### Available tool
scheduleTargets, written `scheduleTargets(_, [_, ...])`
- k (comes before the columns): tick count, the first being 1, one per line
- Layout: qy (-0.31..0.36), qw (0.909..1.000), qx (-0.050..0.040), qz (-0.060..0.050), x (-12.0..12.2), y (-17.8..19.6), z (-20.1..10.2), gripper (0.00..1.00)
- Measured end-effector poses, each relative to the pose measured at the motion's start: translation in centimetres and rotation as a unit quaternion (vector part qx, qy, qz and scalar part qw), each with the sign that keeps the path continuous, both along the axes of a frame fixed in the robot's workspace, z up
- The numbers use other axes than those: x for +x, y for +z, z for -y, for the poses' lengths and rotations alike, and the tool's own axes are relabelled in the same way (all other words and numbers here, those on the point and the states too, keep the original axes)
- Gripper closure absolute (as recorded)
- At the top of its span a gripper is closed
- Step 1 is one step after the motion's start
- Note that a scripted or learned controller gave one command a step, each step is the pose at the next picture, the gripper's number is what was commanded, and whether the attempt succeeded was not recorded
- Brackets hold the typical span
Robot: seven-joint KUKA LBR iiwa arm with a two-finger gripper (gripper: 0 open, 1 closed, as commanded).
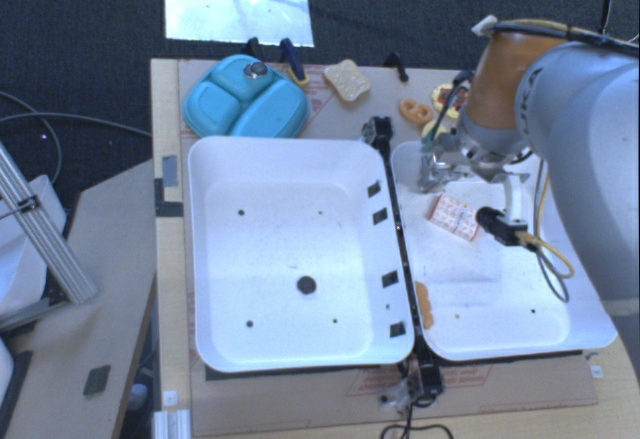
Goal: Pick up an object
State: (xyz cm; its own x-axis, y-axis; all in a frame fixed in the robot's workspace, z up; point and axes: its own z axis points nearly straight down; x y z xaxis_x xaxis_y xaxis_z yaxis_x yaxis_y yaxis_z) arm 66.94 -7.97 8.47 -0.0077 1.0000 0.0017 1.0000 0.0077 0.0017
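— Object? Flat, square, red-and-white patterned packet in the right bin, twelve o'clock end.
— Arm pose? Gripper lowered at the packet's eleven o'clock; jaws' state cannot be told.

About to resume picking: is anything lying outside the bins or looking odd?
Yes. A blue tray, a cracker-like piece and an orange pretzel-like piece lie on the bench behind the bins, outside them. Another orange piece rests against the right bin's left wall.

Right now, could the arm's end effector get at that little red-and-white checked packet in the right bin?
Probably yes: the end effector hangs just beside the checked packet, which lies flat with nothing over it.
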Motion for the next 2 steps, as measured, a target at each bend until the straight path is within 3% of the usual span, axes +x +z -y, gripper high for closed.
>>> scheduleTargets(1, [0.003, 1.0, 0.0015, 0.002, -4.8, 10.6, -11.3, 1.0])
scheduleTargets(2, [0.001, 1.0, 0.0005, 0.0, -5.0, 10.0, -15.8, 1.0])
